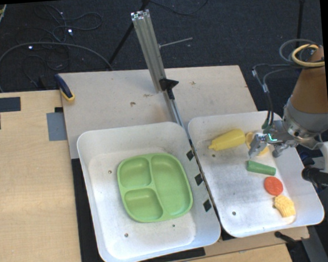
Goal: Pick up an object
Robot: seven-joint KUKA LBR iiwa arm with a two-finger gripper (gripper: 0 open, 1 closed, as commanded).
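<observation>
no legible writing; gripper (266, 145) above right bin (240, 218).

- The green three-compartment plastic plate (155, 187) lies in the left white bin (98, 156).
- The right white bin (231, 213) holds the yellow corn toy (227, 140) far, the green stick (261, 167), red disc (274, 186) and yellow ridged piece (284, 206) nearer.

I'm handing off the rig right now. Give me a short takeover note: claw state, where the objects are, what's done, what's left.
Claw: low over the right bin, beside the yellow piece; nothing visibly held.
Right bin: yellow piece at the top, green piece, red round piece, and small yellow ridged piece at the bottom.
Left bin: green divided tray.
Done: nothing picked up yet.
Left: grip one object and lift it; the yellow or green piece looks nearest.
</observation>
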